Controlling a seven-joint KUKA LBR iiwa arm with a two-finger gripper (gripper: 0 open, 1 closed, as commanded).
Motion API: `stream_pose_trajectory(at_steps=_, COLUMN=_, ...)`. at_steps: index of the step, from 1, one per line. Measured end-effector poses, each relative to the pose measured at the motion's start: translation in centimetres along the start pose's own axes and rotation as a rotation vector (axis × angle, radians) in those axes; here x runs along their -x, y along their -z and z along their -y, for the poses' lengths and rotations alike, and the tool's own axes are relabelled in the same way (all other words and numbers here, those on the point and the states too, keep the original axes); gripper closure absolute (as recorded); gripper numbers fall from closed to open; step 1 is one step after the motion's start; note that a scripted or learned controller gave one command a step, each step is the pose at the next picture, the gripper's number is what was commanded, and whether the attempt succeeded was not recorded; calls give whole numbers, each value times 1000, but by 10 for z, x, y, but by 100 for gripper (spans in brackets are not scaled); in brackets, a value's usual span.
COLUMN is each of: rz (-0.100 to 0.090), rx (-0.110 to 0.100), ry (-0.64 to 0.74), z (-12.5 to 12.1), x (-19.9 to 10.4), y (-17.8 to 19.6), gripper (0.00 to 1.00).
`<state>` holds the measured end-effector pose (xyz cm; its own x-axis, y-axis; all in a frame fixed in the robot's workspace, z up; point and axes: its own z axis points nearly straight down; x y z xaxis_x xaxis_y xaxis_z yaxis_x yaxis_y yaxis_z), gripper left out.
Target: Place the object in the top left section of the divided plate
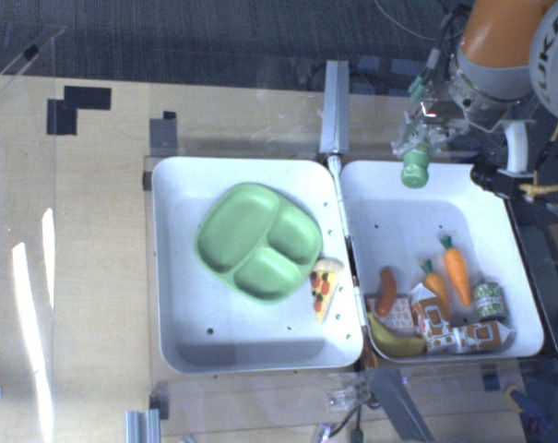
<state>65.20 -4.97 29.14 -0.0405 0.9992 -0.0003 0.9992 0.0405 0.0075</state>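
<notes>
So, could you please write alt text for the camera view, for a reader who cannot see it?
A grey and orange robot arm's gripper holds a small green object above the back edge of the right white bin. The green divided plate lies in the left white bin with a pizza slice toy beside it; toy carrots and other food lie in the right bin.

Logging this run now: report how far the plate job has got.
Done: a small green object is between the fingers of the hand, lifted over the right bin's back rim. In hand: carrying it. Left: cross to the left bin and set it in the top left section of the green divided plate, whose sections hold nothing yet.
</notes>
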Motion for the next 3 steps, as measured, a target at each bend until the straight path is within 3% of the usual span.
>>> stream_pose_trajectory(at_steps=1, rz=-1, rx=-5, ry=37, z=41, x=-74, y=-107, gripper=100)
stream_pose_trajectory(at_steps=2, rz=-2, rx=-2, ry=96, z=12, x=-112, y=-105, gripper=100)
stream_pose_trajectory(at_steps=3, rz=-2, rx=-2, ry=94, z=12, x=-111, y=-105, gripper=0)
